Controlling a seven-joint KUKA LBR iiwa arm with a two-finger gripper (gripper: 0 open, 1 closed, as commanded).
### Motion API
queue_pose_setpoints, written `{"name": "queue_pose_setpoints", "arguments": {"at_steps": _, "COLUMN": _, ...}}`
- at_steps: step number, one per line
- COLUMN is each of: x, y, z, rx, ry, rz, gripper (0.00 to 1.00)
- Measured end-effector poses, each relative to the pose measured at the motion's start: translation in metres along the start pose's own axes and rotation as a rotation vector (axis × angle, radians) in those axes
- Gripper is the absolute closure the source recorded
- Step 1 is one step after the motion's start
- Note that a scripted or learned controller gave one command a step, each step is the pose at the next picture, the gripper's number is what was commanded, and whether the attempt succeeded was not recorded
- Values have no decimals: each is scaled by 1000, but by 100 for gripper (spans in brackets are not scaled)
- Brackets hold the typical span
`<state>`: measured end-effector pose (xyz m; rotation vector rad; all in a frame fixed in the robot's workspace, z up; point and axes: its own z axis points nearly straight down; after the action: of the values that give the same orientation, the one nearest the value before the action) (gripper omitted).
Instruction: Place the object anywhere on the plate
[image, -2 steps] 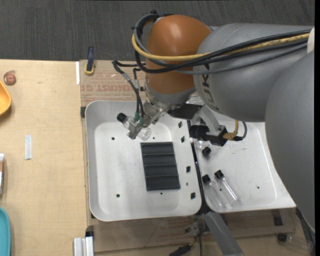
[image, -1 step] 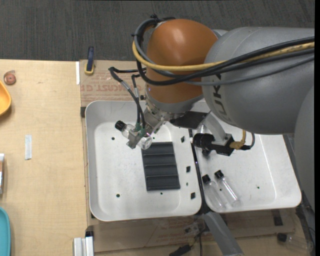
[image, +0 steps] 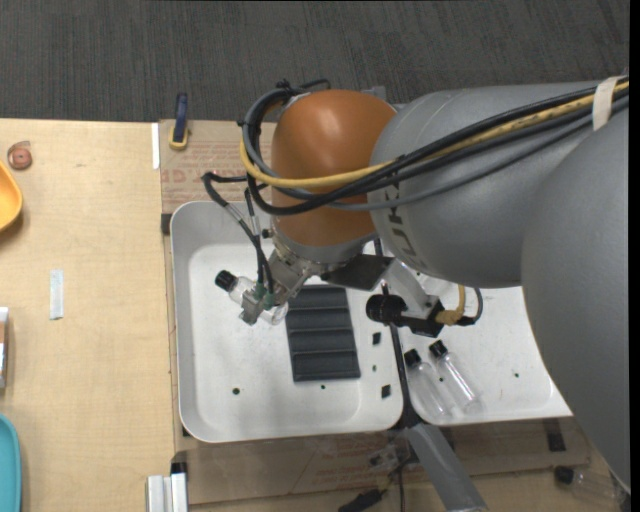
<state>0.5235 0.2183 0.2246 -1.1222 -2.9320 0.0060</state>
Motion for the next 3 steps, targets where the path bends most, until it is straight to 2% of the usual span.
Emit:
{"name": "queue_pose_setpoints", "arguments": {"at_steps": 1, "x": -3, "y": 9, "z": -60, "rx": -3, "ry": -1, "rz": -47, "gripper": 100}}
{"name": "queue_pose_setpoints", "arguments": {"at_steps": 2, "x": 20, "y": -14, "z": -46, "rx": 0, "ry": 0, "rz": -81, "gripper": 100}}
{"name": "queue_pose_setpoints", "arguments": {"at_steps": 3, "x": 20, "y": -14, "z": -46, "rx": 0, "ry": -1, "rz": -81, "gripper": 0}}
